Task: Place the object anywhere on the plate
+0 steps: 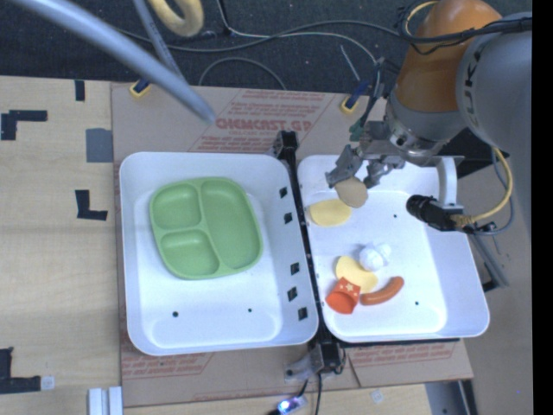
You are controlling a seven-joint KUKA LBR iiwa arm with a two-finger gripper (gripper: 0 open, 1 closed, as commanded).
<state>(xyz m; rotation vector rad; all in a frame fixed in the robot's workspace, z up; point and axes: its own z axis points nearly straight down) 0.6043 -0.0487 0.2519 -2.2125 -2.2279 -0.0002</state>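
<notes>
Fingers of the gripper clasp a tan round piece above the right bin; transfer to the green plate remains.

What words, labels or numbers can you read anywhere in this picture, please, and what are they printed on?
"CHEMCAST GP", roughly, in large red letters, partly blurred: on the brown cardboard sheet under the two white bins.
Smaller red lines above and below it on the same sheet: too blurred to read.
Faint red print on the cardboard's front edge below the bins: too small to read.
</notes>
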